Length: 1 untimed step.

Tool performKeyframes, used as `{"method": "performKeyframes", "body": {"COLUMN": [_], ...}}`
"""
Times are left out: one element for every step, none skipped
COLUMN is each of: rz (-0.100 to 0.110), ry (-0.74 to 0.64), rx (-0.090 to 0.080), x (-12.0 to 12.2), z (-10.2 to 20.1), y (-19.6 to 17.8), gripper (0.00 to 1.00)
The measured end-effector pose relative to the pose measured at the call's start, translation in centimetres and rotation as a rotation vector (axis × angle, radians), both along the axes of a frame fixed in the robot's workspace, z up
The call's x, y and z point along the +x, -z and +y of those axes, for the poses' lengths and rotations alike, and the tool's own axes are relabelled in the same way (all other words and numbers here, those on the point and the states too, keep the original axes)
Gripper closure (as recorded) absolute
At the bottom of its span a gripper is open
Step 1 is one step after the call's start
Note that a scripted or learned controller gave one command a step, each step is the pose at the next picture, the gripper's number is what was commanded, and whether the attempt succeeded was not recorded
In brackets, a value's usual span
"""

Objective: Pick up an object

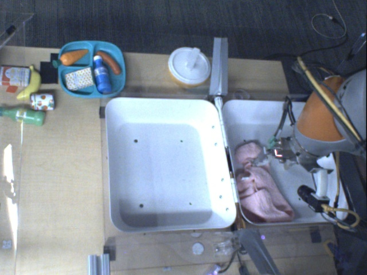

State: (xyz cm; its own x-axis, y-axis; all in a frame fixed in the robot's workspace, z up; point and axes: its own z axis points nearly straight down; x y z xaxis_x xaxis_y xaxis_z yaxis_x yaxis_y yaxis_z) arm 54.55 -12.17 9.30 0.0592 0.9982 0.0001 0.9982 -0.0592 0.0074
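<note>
A crumpled pink cloth [258, 187] lies along the left side of the right bin [258, 114], running from its middle down to the front wall. My gripper [272, 153] is low inside this bin, right at the cloth's upper right edge, with the grey arm and its orange band [319, 119] coming in from the right. The gripper's body hides its tips, and I cannot make out whether it touches the cloth.
The left bin [166, 110] sits beside the right one, with a metal divider [218, 67] at the back between them. On the bench are a white lidded cup [189, 66], a blue divided plate [117, 59] of toy food, a banana [31, 82], a can [42, 101] and a green bottle [23, 116].
</note>
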Motion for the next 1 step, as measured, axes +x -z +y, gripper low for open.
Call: {"method": "performKeyframes", "body": {"rz": [-0.007], "ry": [-0.185], "rx": [-0.004], "x": [3.71], "z": [2.06], "y": [0.26], "gripper": [0.0]}}
